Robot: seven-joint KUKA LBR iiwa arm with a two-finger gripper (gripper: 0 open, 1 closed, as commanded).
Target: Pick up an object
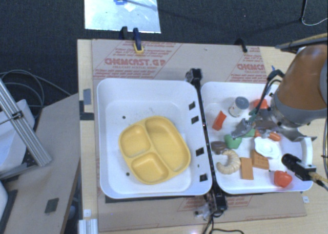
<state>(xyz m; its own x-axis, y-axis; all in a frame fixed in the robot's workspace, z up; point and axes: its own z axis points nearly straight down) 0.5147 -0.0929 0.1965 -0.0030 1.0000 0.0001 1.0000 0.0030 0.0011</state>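
Two white bins sit side by side on the bench. The left bin [110, 105] holds a yellow divided plate [154, 149], lying flat near its middle. The right bin [215, 92] is crowded with small toy foods: an orange block [219, 120], a grey-capped jar [238, 106], a brown oval piece [219, 147], a curled tan pastry [228, 162], two brown crackers [253, 164], a white piece [267, 148], a red piece [283, 178] and a green piece [233, 141].

The arm [307, 87] reaches in from the right, over the right bin. Its gripper [241, 130] hangs just above the green piece, near the jar. Cannot tell how wide it stands, nor whether it grips anything.
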